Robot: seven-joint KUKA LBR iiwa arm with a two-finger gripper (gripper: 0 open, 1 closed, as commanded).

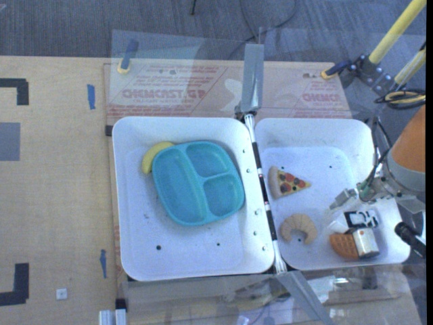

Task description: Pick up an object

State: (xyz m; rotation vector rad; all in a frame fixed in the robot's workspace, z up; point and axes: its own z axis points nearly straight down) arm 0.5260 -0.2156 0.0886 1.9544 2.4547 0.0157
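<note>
In the right bin [318, 137] lie a toy pizza slice [287, 182], a tan croissant-like piece [298, 227] and an orange waffle-like piece [342, 246]. My gripper [362, 237] is low in that bin's near right corner, right against the orange piece and covering its right side. I cannot make out whether it holds the piece. The arm, with its orange band [414, 147], comes in from the right edge.
The left bin [128, 208] holds a teal divided plate [198, 181] with a yellow banana [151, 156] poking out from under its far left edge. A metal divider [260, 181] separates the bins. Yellow poles and cables sit at the far right.
</note>
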